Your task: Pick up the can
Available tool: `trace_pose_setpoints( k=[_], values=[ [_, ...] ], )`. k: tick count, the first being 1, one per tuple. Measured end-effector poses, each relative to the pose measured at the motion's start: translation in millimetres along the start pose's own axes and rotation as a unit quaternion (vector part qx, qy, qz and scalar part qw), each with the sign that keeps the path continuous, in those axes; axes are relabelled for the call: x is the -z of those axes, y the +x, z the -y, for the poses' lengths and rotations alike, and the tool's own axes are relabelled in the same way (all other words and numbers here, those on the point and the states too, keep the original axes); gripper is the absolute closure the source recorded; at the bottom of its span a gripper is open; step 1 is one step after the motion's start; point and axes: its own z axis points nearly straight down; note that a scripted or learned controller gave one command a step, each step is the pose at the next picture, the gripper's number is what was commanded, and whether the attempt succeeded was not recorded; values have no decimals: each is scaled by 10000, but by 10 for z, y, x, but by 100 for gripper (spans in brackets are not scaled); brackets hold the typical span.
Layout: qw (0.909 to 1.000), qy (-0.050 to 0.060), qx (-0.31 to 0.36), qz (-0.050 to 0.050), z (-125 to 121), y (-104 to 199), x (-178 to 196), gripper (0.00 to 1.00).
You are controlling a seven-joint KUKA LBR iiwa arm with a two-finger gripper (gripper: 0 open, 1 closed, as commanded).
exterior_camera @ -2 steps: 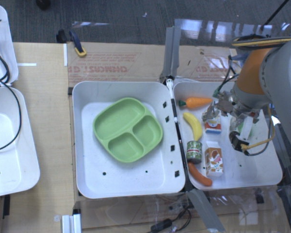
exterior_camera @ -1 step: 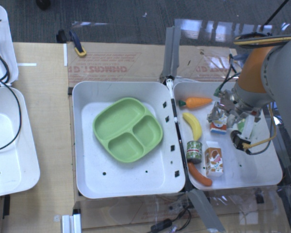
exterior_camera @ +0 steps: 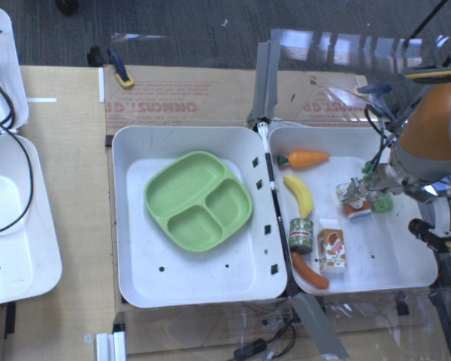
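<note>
I see two white bins side by side. The left bin [exterior_camera: 128, 224] carries a green divided plate [exterior_camera: 198, 200], lying flat near its middle. The right bin [exterior_camera: 406, 277] holds the rest, with the arm [exterior_camera: 428, 130] reaching in from the right, its orange band above the wrist cut off by the frame edge.

The gripper [exterior_camera: 355, 192] sits low in the right bin's middle, over a small red and white carton [exterior_camera: 358, 210] with a green block [exterior_camera: 382, 202] just beside it. I cannot tell whether it is spread or closed: the tip is a blurred, shiny tangle against those items.

The can [exterior_camera: 301, 234] lies well apart from the gripper, toward the bin's left wall, on its side, green-labelled. It is between the banana [exterior_camera: 299, 194] above it and the sausage [exterior_camera: 309, 270] below it, and seems to touch the banana's lower end. A juice box [exterior_camera: 331, 248] lies just to its right. A carrot [exterior_camera: 306, 158] rests near the bin's far left corner.

The can's label is too small for me to read, and the bin's right wall is hidden behind the arm.
</note>
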Motion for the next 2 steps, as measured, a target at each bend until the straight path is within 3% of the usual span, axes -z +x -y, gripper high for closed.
trace_pose_setpoints(
  k=[1,2],
  values=[
    [9268,53,3753,80,297,10,-37,100],
    [9274,41,3740,86,288,11,56,100]
  ],
)
